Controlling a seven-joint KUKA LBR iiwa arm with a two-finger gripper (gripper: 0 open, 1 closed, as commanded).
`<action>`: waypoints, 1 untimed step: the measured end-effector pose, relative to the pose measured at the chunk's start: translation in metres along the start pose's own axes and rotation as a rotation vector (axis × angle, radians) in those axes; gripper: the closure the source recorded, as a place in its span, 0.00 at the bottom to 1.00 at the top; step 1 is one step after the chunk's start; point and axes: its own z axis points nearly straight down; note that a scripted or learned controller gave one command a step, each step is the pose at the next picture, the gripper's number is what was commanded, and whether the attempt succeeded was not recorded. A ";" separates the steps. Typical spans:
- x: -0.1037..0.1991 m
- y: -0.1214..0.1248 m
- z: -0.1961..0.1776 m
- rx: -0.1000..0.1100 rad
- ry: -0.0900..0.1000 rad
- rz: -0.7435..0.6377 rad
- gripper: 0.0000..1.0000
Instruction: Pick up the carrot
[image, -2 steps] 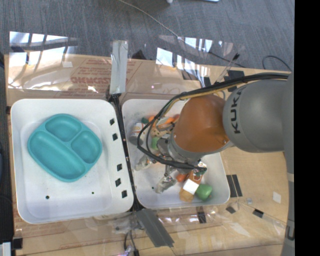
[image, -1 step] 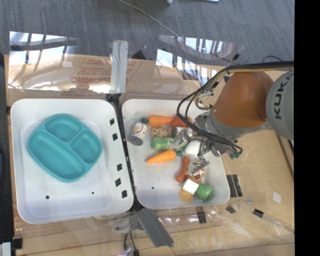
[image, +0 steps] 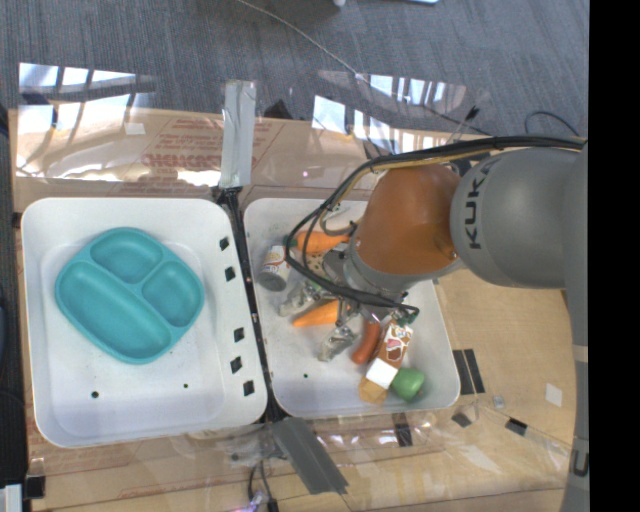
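The carrot (image: 316, 315), a short orange piece, lies in the middle of the right bin (image: 440, 385), pointing left and slightly down. My gripper (image: 318, 321) hangs low over it, below the orange wrist band. It is open, with one grey finger (image: 299, 297) just above-left of the carrot and the other finger (image: 335, 345) below-right. The carrot sits in the gap between them on the bin floor. The wrist hides the bin's upper right part.
The right bin also holds a small tin can (image: 275, 268), another orange item (image: 322, 242) by the wrist, a red-brown sausage (image: 367, 343), a labelled bottle (image: 396, 345), a white-and-tan block (image: 380, 378) and a green cylinder (image: 407, 382). A teal divided plate (image: 128, 292) lies in the left bin (image: 60, 410).
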 end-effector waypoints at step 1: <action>-0.002 0.000 -0.011 0.002 -0.003 -0.002 1.00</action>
